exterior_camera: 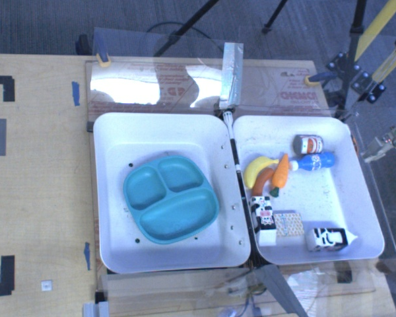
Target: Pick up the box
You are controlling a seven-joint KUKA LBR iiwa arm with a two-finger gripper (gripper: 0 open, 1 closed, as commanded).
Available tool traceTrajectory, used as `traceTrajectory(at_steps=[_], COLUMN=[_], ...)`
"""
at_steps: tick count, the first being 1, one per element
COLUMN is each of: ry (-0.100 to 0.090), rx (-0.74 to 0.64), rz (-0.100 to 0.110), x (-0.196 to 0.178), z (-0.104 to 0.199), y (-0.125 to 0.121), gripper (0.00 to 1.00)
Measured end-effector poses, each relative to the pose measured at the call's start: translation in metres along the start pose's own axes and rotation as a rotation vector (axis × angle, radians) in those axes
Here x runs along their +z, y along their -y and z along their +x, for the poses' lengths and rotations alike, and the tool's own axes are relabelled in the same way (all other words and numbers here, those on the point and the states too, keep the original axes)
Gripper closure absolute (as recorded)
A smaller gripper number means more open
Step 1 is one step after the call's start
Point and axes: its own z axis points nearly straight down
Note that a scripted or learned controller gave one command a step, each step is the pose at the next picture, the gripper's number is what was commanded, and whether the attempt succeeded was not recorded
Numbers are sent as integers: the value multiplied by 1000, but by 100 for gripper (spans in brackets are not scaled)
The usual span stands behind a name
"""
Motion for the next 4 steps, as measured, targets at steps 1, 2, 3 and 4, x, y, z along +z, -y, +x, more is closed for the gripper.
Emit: traceTrajectory(at_steps=[1,2,3,4], ry=[4,-26,-21,-17], rx=[2,-143,-141,-140], rz=[-4,27,23,19], x=[-11,23,13,2], z=[-2,-36,-38,-40], y=[0,30,29,29], gripper=[100,100,100,100])
